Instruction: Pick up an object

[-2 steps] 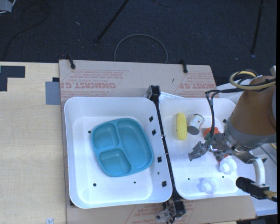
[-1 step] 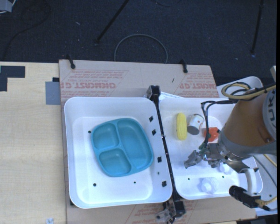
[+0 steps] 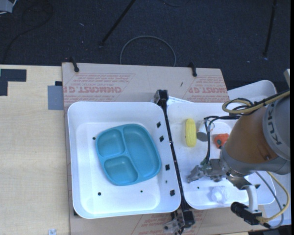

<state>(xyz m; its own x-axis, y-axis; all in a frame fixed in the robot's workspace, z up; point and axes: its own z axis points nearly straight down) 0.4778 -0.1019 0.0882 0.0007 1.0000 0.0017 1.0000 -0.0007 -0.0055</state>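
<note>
The gripper [image 3: 200,173] sits low in the right bin [image 3: 196,199]; whether it is released or clenched cannot be determined. The yellow object [image 3: 190,132] lies farther back, apart from it. The left bin [image 3: 83,199] contains a blue divided plate [image 3: 128,153].

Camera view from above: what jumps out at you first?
The big blue plastic plate with three compartments, lying in the left white bin. Next, the yellow banana-shaped toy in the right white bin, and the grey arm with its orange band reaching in over that bin from the right.
</note>
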